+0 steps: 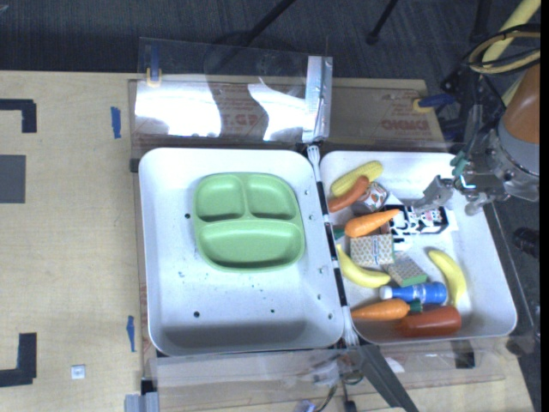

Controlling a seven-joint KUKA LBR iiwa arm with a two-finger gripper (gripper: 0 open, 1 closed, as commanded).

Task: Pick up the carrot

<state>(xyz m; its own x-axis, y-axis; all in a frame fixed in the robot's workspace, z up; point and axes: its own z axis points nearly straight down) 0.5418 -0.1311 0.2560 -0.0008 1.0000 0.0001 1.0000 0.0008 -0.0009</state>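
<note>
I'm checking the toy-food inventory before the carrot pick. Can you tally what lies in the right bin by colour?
Yellow (bananas): 3
Orange (carrots): 3
Red (sausage-like piece): 1
Blue (bottle): 1
Black-and-white (cow-patterned toy): 1
Tan or patterned (blocks): 2
Small can, colour unclear: 1
Total: 12

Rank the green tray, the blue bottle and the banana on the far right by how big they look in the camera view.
1. Green tray, by far the largest.
2. Banana and blue bottle: they look alike in length, so no ranking.
</note>
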